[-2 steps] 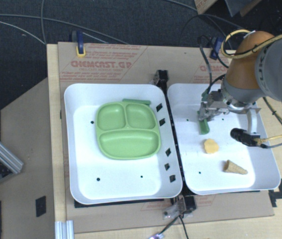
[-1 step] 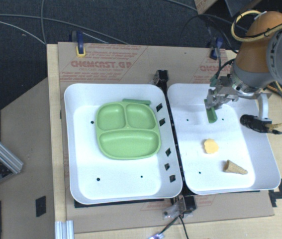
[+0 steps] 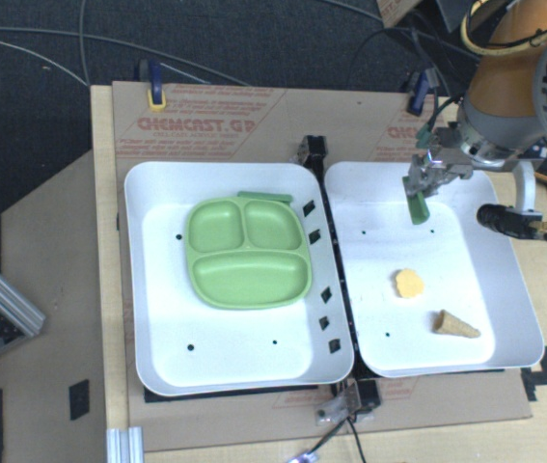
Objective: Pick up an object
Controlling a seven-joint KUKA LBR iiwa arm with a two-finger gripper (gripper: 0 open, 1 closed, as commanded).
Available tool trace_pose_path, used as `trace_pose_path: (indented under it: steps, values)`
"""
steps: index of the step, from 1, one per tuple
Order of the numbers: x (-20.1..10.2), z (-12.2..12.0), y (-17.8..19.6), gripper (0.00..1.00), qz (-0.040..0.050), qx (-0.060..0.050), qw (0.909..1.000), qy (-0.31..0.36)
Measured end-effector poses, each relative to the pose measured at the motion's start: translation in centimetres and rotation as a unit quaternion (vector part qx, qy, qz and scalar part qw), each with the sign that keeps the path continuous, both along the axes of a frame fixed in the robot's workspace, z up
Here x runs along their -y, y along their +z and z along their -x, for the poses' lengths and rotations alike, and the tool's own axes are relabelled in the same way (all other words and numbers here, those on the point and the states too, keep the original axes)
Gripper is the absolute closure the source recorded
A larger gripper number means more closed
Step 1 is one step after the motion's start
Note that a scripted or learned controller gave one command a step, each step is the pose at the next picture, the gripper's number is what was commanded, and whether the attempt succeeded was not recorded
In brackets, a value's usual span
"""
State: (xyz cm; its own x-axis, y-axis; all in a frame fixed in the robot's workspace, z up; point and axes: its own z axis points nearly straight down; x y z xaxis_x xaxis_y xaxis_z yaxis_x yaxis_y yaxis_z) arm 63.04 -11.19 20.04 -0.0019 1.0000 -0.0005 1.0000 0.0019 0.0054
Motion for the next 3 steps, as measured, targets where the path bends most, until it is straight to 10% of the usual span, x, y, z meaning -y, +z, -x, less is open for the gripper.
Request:
trace_pose_path:
  steps: [1, 3]
  values:
    - [0.0, -0.1, 2.1, 1.0, -0.0001, -0.001, 1.0, 0.0]
    - [-11.7, -0.7, 2.2, 1.0, -0.0018, -0.002, 1.0, 0.003]
